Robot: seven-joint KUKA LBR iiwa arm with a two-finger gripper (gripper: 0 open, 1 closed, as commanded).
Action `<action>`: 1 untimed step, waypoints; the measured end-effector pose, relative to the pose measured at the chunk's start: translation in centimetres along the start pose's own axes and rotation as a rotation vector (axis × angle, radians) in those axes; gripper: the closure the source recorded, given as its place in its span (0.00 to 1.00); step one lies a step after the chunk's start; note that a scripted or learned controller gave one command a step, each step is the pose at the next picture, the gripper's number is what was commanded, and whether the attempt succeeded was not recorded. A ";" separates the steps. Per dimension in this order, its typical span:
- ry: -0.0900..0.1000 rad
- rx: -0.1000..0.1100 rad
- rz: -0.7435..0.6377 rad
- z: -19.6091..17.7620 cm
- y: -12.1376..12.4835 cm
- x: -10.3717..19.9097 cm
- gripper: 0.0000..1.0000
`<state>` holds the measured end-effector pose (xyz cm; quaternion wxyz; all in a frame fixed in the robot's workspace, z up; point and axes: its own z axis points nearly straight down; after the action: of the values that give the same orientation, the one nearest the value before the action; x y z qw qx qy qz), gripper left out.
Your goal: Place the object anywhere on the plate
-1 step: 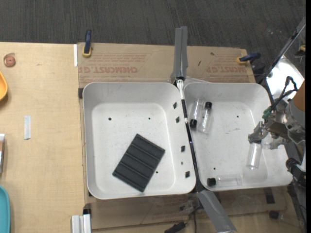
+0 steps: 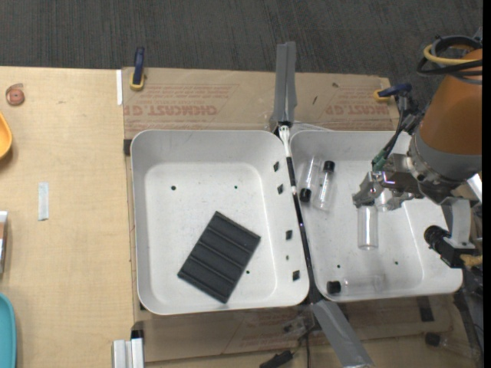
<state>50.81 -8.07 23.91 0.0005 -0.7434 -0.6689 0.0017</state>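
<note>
A black ridged plate [image 2: 220, 255] lies at a slant on the floor of the left bin [image 2: 153, 205]. In the right bin [image 2: 414, 274], a clear vial [image 2: 368, 231] points toward the front edge, with its upper end right under my gripper [image 2: 377, 196]. The gripper hangs over the middle of the right bin. I cannot make out whether the vial sits in the gripper or lies on the bin floor below it.
Two more clear vials with black caps [image 2: 317, 182] lie side by side near the right bin's left wall. Another capped vial [image 2: 354, 285] rests along its front wall. A grey divider bar [image 2: 285, 90] stands between the bins at the back.
</note>
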 end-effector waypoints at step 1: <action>-0.001 0.002 0.214 4.9 8.8 5.6 1.00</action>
<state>60.18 -3.42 18.96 0.0006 -0.8107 -0.5855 0.0028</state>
